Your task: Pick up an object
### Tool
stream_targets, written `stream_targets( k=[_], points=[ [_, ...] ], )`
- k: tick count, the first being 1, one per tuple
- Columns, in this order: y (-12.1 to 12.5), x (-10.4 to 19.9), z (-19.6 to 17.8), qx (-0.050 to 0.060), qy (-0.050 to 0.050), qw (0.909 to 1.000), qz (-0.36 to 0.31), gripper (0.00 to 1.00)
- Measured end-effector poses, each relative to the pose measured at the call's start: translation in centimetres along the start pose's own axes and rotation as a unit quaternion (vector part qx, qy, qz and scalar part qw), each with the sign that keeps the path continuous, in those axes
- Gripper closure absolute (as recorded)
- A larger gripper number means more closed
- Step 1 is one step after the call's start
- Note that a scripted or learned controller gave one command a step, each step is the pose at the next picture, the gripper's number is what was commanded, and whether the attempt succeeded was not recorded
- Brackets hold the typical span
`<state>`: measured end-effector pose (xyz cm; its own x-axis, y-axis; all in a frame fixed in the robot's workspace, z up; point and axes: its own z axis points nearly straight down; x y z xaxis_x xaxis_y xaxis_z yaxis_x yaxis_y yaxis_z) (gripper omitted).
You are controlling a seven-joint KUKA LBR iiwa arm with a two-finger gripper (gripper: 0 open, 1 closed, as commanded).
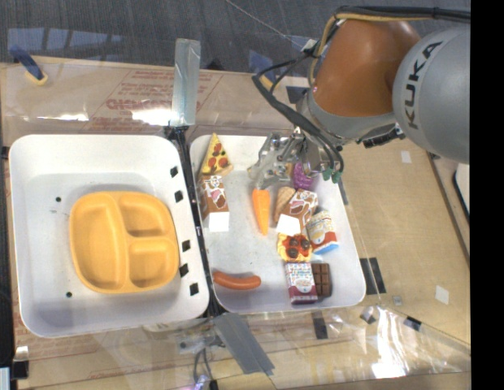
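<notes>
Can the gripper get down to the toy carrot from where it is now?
Probably yes. The gripper hangs just above the toy carrot, whose upper side lies bare; bare bin floor flanks its left, though a cone-shaped toy sits close on its right.

arm (414,63) cut off at right edge, purple toy (303,174) partly hidden

We take this for a robotics lab or test cell — not a home or kitchen. Centre frame, two shallow white bins (24,218) sit side by side on a bench (398,218) covered in taped-down clear plastic sheeting (138,96). At the upper right a grey industrial arm (423,71) marked KUKA, with loose cables (276,75), reaches in. The right-hand bin holds toy food (260,210) — plastic props — and the left a yellow divided tray (122,240). Dark carpet (114,6) fills the top.
</notes>
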<state>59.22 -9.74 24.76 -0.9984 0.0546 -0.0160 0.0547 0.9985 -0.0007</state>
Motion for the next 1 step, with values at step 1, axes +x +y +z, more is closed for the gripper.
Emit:
stream_targets(
  k=[1],
  points=[
    [7.6,4.63,1.36,-0.001,0.008,0.999,0.045,1.0]
  ],
)
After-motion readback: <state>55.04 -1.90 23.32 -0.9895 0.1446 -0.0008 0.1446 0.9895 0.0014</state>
